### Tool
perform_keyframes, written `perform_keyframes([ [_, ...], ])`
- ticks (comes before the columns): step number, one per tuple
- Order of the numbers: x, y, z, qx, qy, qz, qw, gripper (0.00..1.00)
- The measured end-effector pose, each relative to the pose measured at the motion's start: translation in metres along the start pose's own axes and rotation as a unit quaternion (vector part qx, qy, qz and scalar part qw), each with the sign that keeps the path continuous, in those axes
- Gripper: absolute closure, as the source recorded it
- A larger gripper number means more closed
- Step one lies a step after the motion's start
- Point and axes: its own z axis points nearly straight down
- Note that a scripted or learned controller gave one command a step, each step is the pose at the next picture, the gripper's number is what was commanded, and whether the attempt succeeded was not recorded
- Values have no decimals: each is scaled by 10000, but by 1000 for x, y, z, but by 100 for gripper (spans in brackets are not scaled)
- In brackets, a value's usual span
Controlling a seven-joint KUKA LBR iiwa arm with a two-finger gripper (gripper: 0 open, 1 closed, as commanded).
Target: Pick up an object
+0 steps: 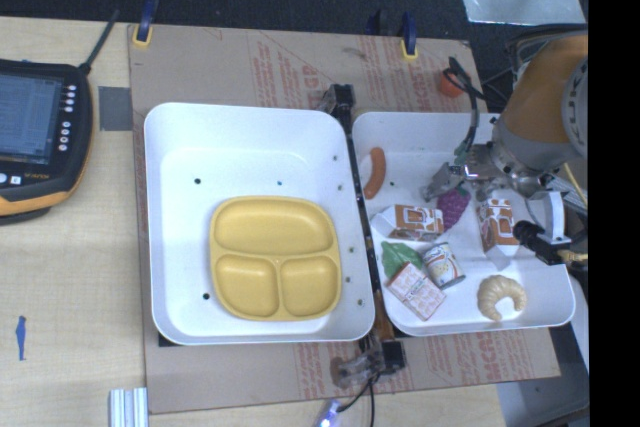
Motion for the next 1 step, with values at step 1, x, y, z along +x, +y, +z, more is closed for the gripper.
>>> perform_keyframes([
  [1,-12,56,-1,-13,3,3,10000,0],
])
